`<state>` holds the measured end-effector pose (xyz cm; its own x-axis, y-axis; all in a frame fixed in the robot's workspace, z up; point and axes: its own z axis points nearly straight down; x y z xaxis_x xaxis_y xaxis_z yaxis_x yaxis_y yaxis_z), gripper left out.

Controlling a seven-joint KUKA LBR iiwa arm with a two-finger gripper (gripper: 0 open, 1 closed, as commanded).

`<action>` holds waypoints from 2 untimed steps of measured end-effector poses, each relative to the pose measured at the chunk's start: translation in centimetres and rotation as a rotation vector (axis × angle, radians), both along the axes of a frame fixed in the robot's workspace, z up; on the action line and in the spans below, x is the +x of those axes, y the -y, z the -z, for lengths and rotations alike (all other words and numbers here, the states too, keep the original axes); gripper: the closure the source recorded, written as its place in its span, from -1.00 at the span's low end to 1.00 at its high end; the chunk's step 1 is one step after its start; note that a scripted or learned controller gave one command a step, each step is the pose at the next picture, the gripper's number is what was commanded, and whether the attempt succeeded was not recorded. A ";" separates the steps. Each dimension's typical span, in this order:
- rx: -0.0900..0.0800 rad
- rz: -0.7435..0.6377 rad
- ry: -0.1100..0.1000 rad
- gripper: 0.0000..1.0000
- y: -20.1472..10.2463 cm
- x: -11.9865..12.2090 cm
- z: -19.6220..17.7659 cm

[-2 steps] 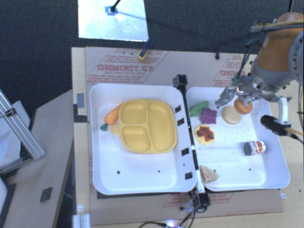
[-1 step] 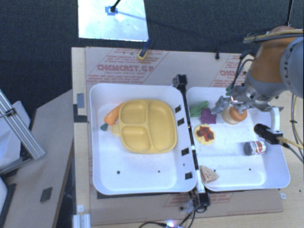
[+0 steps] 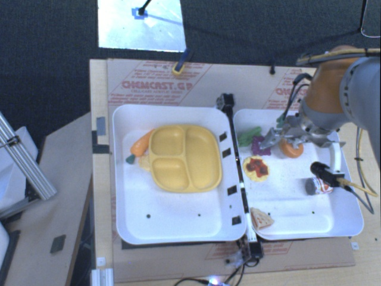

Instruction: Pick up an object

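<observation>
- Gripper (image 3: pixel 284 139) sits over the back of the right bin (image 3: pixel 297 216); we can't tell whether the jaws are released or clenched.
- Orange toy (image 3: pixel 292 150) lies just beside the gripper tip in the same bin. It looks roundish, so we read no clear long axis.
- Crowding it on the divider side are purple grapes (image 3: pixel 259 146) and a green piece (image 3: pixel 249 135). A red-topped disc (image 3: pixel 257 168) lies nearer the front, and a wedge slice (image 3: pixel 261 218) is in the front corner.
- Left bin (image 3: pixel 178 216) holds a yellow divided plate (image 3: pixel 181 158), with a carrot (image 3: pixel 141 143) lying diagonally against the plate's far edge.
</observation>
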<state>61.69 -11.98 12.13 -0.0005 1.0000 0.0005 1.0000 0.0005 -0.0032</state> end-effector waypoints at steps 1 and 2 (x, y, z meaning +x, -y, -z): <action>-0.002 0.000 0.011 -1.00 0.1 0.3 1.5; -0.003 0.000 0.013 1.00 0.0 0.3 0.5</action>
